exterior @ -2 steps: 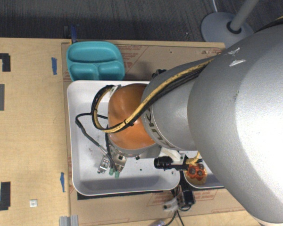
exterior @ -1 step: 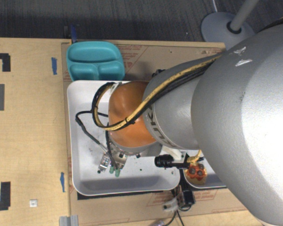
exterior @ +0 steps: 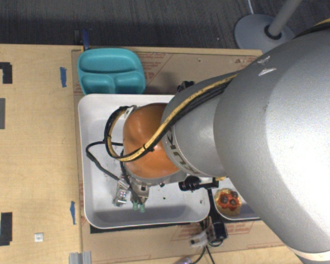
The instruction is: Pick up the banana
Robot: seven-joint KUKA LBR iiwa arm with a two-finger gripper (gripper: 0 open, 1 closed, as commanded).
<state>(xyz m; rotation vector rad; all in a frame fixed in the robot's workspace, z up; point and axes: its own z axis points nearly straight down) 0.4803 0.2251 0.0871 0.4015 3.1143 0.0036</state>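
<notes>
Fingers (exterior: 129,198) low in the left bin (exterior: 93,147); banana hidden.

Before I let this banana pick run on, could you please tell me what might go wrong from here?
1. The arm covers most of the left bin, so a bad grasp could pass unnoticed.
2. The loose cables hang near the gripper and might snag.
3. The gripper sits low by the bin's front wall and could scrape it.

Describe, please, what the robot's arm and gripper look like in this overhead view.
The arm is built of large, rounded, light grey segments, with a glossy orange band above the wrist. Black and yellow cables run along its outside and loop around the band. The gripper is a small grey metal assembly with a bit of green at its tip.
</notes>
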